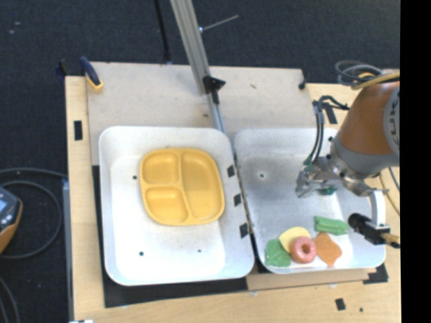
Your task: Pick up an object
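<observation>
The claw point(316, 184) hangs over the middle of the right bin point(269, 160), above bare white floor; whether it is open or closed, I cannot tell, since it is small and blurred under the grey wrist. The arm point(367, 130) enters from the right, its orange band cut off at the frame edge.

Nothing sits in the claw. The things to pick lie apart from it, bunched in the bin's near right corner: 1 green strip point(331, 225), 1 orange block point(328, 249), 1 pink ring point(303, 249), 1 yellow piece point(294, 236) and 1 green leaf-like piece point(276, 254), touching or overlapping, so their outlines are hard to separate.

The left bin point(121, 247) holds 1 yellow divided plate point(182, 185) with 3 compartments. The 2 bins stand side by side on a tan bench point(148, 93) over dark carpet point(40, 25). 1 metal pole point(192, 39) slants up behind them.
</observation>
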`<state>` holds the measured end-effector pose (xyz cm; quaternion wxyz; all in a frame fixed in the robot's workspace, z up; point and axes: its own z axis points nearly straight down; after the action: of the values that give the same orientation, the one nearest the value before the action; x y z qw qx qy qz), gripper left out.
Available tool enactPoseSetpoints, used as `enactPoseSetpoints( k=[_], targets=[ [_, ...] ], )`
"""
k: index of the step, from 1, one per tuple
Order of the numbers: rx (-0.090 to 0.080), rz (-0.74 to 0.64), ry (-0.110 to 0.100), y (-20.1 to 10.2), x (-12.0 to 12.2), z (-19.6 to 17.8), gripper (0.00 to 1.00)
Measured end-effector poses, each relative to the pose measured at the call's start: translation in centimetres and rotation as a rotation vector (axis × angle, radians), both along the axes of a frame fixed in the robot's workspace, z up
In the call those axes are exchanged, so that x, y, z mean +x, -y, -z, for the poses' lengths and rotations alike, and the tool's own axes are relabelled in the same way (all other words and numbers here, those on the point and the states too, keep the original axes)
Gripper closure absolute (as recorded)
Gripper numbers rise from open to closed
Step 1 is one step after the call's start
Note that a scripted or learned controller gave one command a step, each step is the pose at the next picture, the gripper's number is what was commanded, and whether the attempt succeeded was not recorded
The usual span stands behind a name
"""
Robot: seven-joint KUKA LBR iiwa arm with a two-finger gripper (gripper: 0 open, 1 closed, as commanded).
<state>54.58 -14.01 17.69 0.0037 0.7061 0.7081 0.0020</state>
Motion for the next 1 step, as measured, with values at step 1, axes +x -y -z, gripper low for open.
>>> enactPoseSetpoints(
  k=[1],
  targets=[
    [0.000, 0.000, -0.001, 0.35, -0.51, -4.65, 1.00]
  ],
)
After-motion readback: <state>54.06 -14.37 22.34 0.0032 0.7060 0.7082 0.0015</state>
